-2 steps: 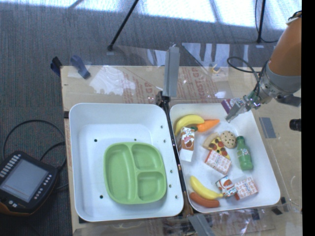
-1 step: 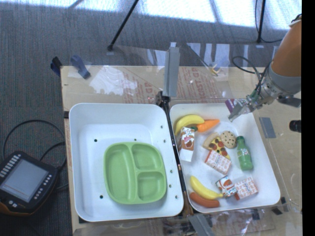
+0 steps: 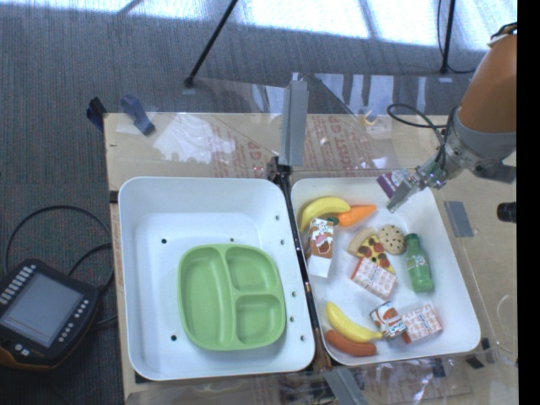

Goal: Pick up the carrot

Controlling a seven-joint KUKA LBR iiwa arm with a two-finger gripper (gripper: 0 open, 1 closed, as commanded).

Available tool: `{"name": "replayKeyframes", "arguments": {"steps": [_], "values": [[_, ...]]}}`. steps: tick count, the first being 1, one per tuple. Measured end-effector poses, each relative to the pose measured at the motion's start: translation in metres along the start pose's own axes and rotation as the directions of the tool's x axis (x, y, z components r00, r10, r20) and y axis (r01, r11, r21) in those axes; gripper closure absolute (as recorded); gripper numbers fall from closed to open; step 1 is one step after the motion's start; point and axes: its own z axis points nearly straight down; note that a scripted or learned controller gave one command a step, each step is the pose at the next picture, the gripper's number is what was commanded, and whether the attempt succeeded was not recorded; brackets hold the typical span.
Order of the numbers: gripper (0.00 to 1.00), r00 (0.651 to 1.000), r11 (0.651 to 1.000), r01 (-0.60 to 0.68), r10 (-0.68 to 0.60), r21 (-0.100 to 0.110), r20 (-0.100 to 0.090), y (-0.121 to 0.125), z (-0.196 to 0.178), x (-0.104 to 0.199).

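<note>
I am hanging over the far right corner of the right bin (image 3: 460, 306), my grey arm with its orange band reaching in from the right. My fingers (image 3: 403, 194) are tilting down toward the bin's far rim, and nothing is sitting between them; whether they are spread or closed I cannot tell from this angle.

The carrot (image 3: 356, 215) is lying in the right bin near its far edge, orange with a green top, just beside the upper banana (image 3: 323, 208) and a short way left of my fingers, not touching them. Below it a small carton (image 3: 320, 245) is lying next to a pizza slice (image 3: 369, 246), a cookie (image 3: 391, 238) and a green bottle (image 3: 418, 262). Closer to the near rim a second banana (image 3: 349, 323) is lying above a sausage (image 3: 349, 344), with small printed boxes (image 3: 420, 322) just beside them.

The left bin (image 3: 152, 226) is carrying a green divided plate (image 3: 231, 296). Both bins are resting side by side on the table (image 3: 211, 142). A handheld controller (image 3: 40, 310) is lying on the floor at the left.
</note>
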Motion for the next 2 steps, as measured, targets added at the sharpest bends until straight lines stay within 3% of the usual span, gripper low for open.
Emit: {"name": "replayKeyframes", "arguments": {"steps": [1, 2], "values": [[1.0, 0.969, 0.969, 0.248, -0.248, -0.001, 0.0, 0.0082, -0.0051, 0.0126], [1.0, 0.96, 0.96, 0.28, -0.28, -0.001, 0.0, 0.0012, -0.0109, 0.0188]]}}
